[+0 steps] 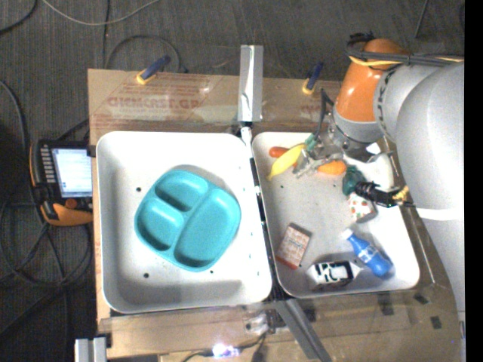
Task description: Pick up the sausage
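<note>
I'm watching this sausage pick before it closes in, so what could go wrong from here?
1. The gripper sits low at the far end of the right bin, where the red-orange sausage, a banana and an orange piece crowd together; it might grab the wrong one.
2. The sausage lies near the bin's far corner, so the gripper may hit the wall.

The left bin (113, 225) holds a divided plate (189, 219) at frame centre-left. In the right bin (302, 285), a banana (285, 162) lies at the upper left under the gripper (313, 157), a box (294, 245) lower left, a bottle (370, 255) lower right. A handheld screen (66, 173) sits at the frame's left edge, outside the bins.
</note>
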